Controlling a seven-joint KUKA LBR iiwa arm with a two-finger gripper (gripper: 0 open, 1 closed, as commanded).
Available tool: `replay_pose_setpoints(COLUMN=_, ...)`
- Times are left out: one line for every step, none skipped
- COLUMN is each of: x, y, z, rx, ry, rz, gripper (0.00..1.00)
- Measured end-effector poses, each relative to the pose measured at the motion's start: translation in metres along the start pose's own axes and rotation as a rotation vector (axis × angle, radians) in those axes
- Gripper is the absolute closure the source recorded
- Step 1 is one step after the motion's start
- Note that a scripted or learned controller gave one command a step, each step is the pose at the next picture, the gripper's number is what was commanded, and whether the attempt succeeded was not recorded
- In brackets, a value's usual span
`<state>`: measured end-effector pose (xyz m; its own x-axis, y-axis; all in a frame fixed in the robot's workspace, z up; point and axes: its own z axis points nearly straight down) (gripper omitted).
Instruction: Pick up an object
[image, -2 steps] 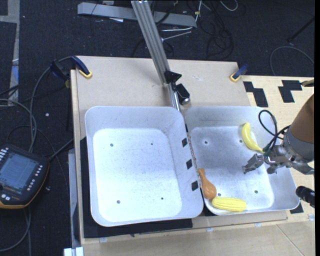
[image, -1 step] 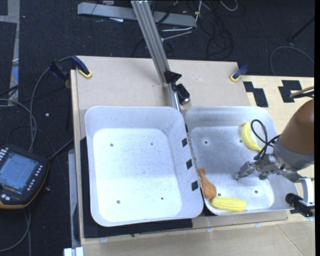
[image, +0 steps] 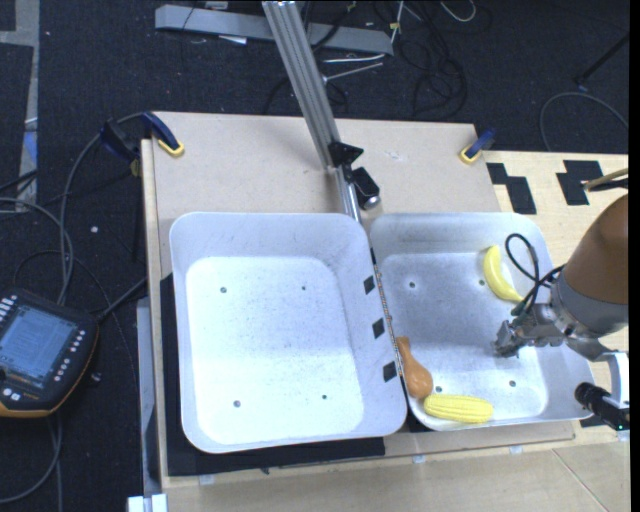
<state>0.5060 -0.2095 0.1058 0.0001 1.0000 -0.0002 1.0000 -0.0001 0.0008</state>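
Bins first: we see two shallow white trays side by side on the bench, the left bin (image: 265, 340) and the right bin (image: 455, 262). The arm (image: 608, 270) enters from the right edge, which cuts off most of its body, so we make out just the orange band and grey wrist. Its gripper (image: 507, 343) hangs low over the right bin's floor, near the right wall. It reads as a small dark cluster, and we cannot tell how the jaws stand or whether anything sits between them.

Three objects lie in the right bin. A yellow banana (image: 497, 273) rests toward the far right corner, with a black cable loop crossing in front of part of it. A corn cob (image: 459, 407) lies along the near wall. Just beside it, a wooden spoon (image: 413, 372) sits against the divider between the bins, its handle end hard to follow.

Left of the bench, a handheld control pendant (image: 35, 350) is partly cropped by the frame.
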Motion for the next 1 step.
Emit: replay_pose_setpoints(x=0.0084, y=0.0046, z=-0.047, rx=-0.002, ry=-0.001, rz=-0.001, gripper=1.0)
